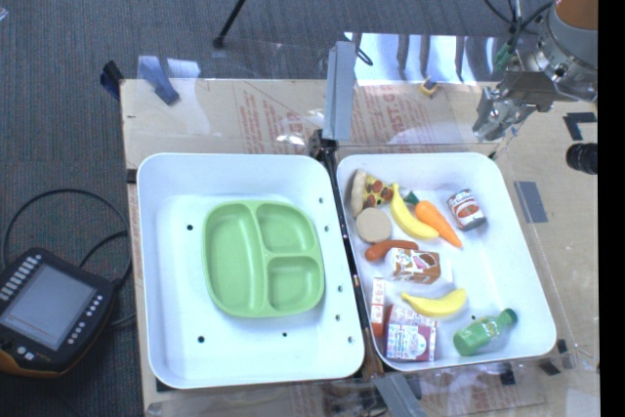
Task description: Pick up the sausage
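The gripper (496, 124) hangs above the far right corner of the right bin (522, 254), nothing between its fingers; whether they are apart or together cannot be told. The sausage (390, 249) lies inside that bin, left of centre, just beside the round slice (373, 226) and below the banana (411, 218).

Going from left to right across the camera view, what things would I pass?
Handheld controller → green divided plate → sausage → red can → green bottle → the arm's end effector, up above the right bin's far corner.
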Motion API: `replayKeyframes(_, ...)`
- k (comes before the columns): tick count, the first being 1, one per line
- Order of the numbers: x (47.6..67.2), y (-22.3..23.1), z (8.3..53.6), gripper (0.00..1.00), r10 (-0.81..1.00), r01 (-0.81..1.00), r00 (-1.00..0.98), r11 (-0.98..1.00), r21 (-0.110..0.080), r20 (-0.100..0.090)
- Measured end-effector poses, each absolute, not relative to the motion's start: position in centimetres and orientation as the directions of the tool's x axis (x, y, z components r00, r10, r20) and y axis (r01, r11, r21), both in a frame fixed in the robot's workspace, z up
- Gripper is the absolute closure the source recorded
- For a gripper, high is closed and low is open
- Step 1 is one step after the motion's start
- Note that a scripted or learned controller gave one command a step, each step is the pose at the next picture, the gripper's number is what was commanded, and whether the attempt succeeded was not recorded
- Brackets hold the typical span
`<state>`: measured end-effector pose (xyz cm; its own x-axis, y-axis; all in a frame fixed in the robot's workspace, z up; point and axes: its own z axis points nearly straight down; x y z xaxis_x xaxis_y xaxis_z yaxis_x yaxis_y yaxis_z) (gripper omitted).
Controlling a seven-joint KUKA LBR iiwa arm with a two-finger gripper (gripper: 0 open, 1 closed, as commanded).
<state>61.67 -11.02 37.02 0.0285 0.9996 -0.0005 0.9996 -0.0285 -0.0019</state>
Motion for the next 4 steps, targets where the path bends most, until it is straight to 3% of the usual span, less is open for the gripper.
replayKeyframes(1,59.4,-2.8,22.9,1.0,0.994,0.994,-0.111,0.111,-0.006,0.001)
replayKeyframes(2,59.4,-2.9,22.9,0.0,0.994,0.994,-0.11,0.11,-0.005,0.001)
replayKeyframes(3,59.4,-3.0,23.8,1.0,0.994,0.994,-0.107,0.107,-0.008,0.002)
replayKeyframes(4,64.4,-5.8,29.3,1.0,0.991,0.991,-0.137,0.137,-0.001,0.0)
